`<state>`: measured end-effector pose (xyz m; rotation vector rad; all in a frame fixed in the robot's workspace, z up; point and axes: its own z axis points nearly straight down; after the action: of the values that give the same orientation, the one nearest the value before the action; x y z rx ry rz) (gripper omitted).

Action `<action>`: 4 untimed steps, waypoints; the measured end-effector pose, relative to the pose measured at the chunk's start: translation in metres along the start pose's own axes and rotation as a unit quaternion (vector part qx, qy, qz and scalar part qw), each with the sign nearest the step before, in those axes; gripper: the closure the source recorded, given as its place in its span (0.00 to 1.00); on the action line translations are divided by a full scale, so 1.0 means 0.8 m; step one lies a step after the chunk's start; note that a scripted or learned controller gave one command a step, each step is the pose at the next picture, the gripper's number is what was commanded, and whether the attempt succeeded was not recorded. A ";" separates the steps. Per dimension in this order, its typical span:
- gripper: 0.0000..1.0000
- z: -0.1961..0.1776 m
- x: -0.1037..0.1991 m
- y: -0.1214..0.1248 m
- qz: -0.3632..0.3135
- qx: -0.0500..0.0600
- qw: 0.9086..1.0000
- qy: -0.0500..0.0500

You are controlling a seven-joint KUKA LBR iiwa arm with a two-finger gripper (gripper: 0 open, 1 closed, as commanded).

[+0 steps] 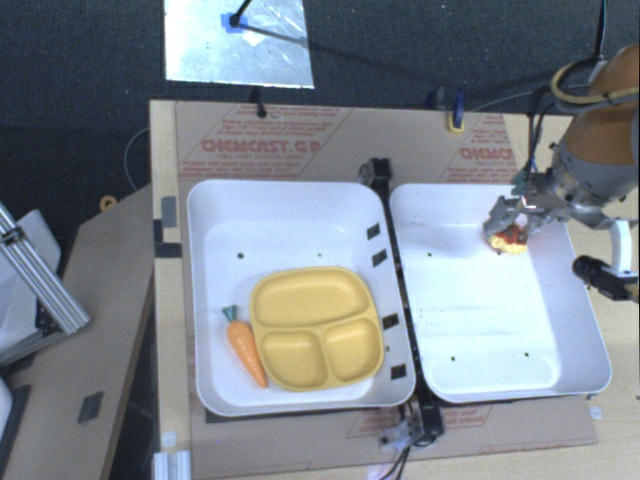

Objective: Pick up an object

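My gripper [508,226] hangs over the far right part of the right bin [500,368], below the grey wrist and orange band. A small red and yellow object [513,240] sits between the fingertips, and the gripper is shut on it. I cannot tell how high the object is above the bin floor. In the left bin [215,268] lie an orange toy carrot [245,351] with a green top and a yellow divided plate [316,326], side by side near the front.
A black clip strip [390,268] runs along the seam between the two bins. A foil sheet [238,30] lies on the dark floor behind the bench. Cables and a black arm fitting [605,276] hang by the right bin's right edge.
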<state>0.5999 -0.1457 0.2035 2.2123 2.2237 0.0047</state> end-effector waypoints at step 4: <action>1.00 -0.036 0.190 0.023 -0.002 0.002 1.000 0.001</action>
<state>0.6173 0.0064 0.2323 2.2102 2.2319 0.0036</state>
